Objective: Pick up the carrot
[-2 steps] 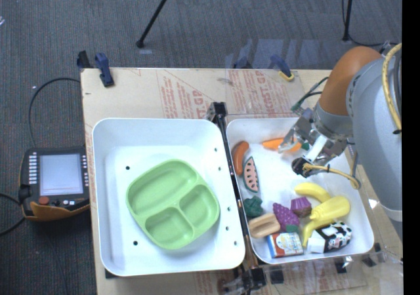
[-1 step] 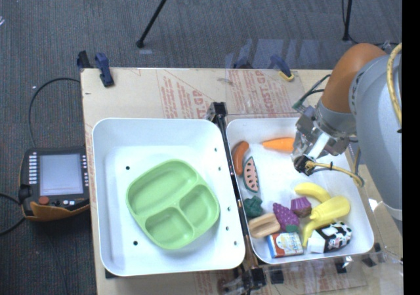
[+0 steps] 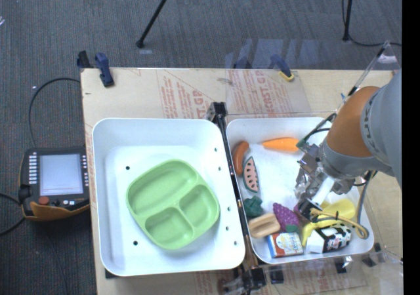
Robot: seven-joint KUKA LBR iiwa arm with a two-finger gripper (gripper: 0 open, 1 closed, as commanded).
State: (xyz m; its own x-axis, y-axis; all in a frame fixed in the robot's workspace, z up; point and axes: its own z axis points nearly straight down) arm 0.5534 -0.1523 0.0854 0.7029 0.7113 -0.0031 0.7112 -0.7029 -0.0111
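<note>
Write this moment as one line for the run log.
carrot: lying in right bin, far side | gripper: low over near toys, apart from carrot | pick: not done

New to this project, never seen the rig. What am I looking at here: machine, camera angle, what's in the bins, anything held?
One fixed camera looks down at a slant on a bench with two shallow white bins. The grey arm with the orange band reaching in from the right is the robot; its end effector hangs over the right bin, above the toy pile. Whether it grips anything can't be made out.

The left bin holds a green divided plate. The right bin holds toy food: the carrot it is meant to pick up, lying near the far edge apart from the end effector, a watermelon slice, purple grapes, a hot dog bun, and small cartons.
</note>
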